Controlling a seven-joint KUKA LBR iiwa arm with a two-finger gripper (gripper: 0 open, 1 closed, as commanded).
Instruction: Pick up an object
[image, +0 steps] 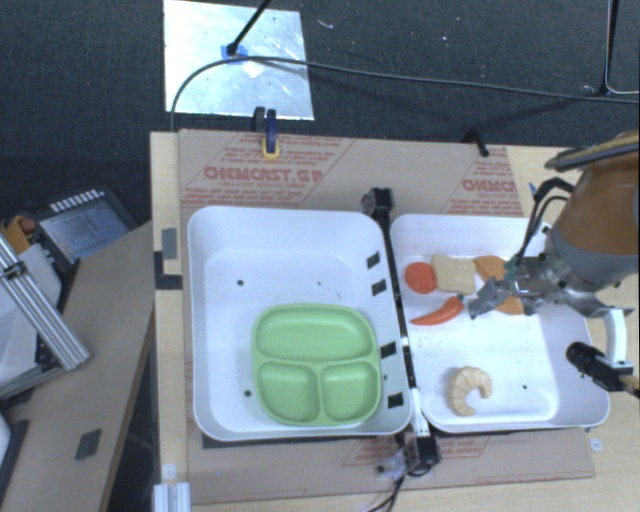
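Two white bins sat side by side on the bench; the left bin held a green divided plate, and the right bin held a cluster of toy foods near its far wall. The gripper hung low over that cluster, just beside a red chili pepper, with a red tomato slice, a beige bread piece and an orange piece close behind. Whether its fingers were spread or closed could not be told, and nothing was seen between them. A croissant lay apart near the front of the same bin. The pepper seemed the likeliest target: probably light, hard plastic, smooth and apt to slip, so a pinch across its thicker middle looked safer than at the tapered tip. The croissant, standing clear of its neighbours, would likely offer an easier, uncrowded hold.
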